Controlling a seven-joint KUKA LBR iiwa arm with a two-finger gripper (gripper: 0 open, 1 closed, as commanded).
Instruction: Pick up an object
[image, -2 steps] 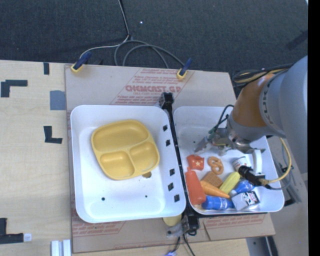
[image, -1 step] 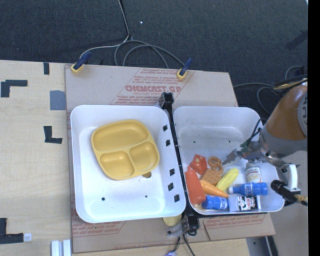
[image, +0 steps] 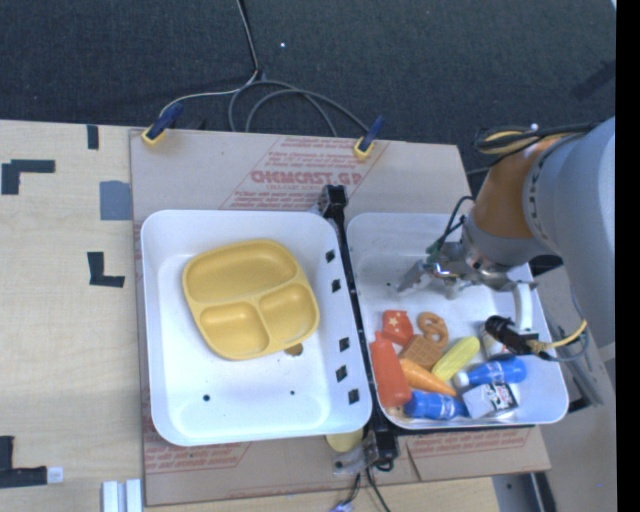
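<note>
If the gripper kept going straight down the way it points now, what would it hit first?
Most likely the bare white floor of the right bin: the gripper hangs over its upper part, above the toy pile. Its height is unclear.

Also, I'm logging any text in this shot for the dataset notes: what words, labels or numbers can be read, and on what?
"CHEMCAST GP": red print on the brown board under the bins, behind the left bin; the smaller red lines around it are too blurred to read.
Label on the blue bottle in the right bin: too small to read.
</note>
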